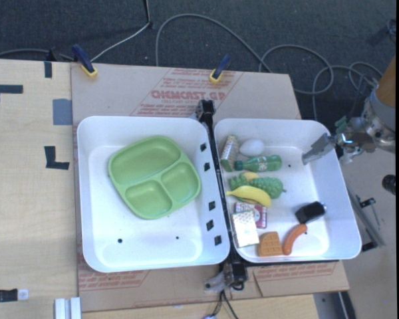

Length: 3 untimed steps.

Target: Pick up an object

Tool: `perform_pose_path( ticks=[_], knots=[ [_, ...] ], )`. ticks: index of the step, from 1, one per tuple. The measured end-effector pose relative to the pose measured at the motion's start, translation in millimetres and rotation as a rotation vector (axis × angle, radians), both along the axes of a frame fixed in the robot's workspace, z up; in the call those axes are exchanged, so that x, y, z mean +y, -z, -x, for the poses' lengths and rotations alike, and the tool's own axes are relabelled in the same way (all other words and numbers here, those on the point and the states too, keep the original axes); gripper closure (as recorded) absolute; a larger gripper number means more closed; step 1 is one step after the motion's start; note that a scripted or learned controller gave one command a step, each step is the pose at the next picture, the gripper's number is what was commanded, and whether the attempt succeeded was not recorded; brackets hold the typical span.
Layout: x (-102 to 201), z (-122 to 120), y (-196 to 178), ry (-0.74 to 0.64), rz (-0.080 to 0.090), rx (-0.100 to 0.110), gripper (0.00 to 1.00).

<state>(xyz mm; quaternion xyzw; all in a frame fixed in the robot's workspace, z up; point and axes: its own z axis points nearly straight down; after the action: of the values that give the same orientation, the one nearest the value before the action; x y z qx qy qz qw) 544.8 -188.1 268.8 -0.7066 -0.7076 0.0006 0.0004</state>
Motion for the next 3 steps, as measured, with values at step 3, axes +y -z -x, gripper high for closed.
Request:
perform_pose_path(
  ticks=[3],
  knots=[
    [91,-20,182,0.002,0.003,-0.007,0.00]
  ],
)
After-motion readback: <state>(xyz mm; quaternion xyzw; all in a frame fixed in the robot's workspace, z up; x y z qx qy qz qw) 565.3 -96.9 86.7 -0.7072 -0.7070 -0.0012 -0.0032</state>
